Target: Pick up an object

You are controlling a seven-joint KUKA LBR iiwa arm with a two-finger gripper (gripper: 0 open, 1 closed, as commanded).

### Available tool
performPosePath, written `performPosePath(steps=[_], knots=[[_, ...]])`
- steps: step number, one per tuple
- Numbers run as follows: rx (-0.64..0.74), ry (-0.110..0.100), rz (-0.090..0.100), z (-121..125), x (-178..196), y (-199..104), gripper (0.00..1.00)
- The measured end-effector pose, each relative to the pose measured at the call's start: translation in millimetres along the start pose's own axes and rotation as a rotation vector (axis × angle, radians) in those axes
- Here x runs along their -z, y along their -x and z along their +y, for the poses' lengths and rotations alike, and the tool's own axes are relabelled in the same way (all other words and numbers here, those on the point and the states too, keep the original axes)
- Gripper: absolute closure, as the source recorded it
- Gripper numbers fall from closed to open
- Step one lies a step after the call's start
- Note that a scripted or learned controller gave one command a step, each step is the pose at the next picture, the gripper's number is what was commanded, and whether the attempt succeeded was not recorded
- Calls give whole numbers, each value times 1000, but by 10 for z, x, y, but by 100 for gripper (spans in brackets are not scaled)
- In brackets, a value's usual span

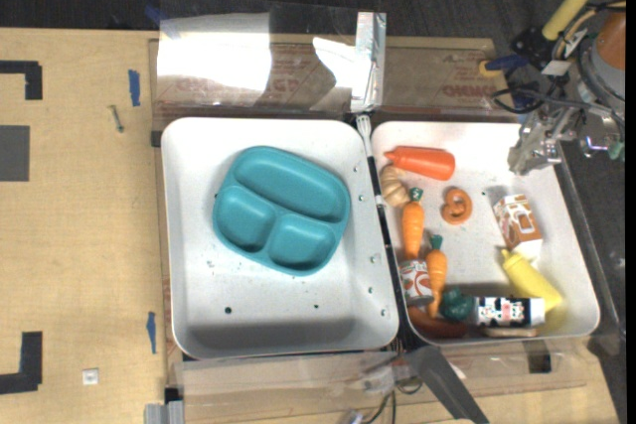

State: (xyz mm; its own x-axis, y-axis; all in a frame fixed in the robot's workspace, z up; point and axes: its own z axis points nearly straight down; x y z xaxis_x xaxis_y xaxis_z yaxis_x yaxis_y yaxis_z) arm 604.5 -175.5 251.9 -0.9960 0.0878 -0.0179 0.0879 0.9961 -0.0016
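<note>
Bottle (507,311) and carrots (412,225) crowd the right bin (581,288).
Gripper (534,152) (grip state unclear) hovers empty; packed toys risk a miss.

Bright overhead, glare (plastic sheet (263,65)).

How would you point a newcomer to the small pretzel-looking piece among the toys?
Start at the right bin, the one crowded with toy food. Near its middle, just below the big orange carrot lying along the top, sits the pretzel. It is the only small, round, brownish-orange piece with holes, lying alone on bare white floor.
</note>
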Motion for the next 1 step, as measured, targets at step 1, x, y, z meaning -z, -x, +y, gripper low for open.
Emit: performPosePath(steps=[1], knots=[[-1,2,10,-3,-52,-21,0]])
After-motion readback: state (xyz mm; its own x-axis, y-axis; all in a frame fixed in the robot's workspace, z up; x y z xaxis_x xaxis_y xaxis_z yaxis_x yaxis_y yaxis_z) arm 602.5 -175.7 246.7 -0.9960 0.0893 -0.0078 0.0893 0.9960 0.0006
